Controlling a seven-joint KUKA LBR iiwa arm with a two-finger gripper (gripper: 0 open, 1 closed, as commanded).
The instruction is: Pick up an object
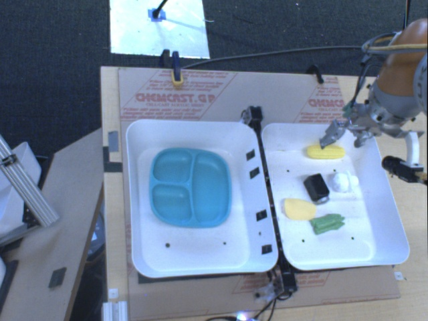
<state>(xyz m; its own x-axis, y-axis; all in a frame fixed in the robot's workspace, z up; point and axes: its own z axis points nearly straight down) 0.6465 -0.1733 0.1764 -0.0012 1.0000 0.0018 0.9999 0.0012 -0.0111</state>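
The right bin holds several small things. A yellow banana-shaped piece lies near its far edge. A black block and a small white lump sit mid-bin. A yellow rounded piece and a green leafy toy lie closer to the front. My gripper hovers over the bin's far right corner, just above and right of the banana-shaped piece. It is open, its fingers are spread, and nothing is between them.
The left bin holds a blue divided plate. A black hinge strip runs between the two bins. The arm reaches in from the upper right over the bench.
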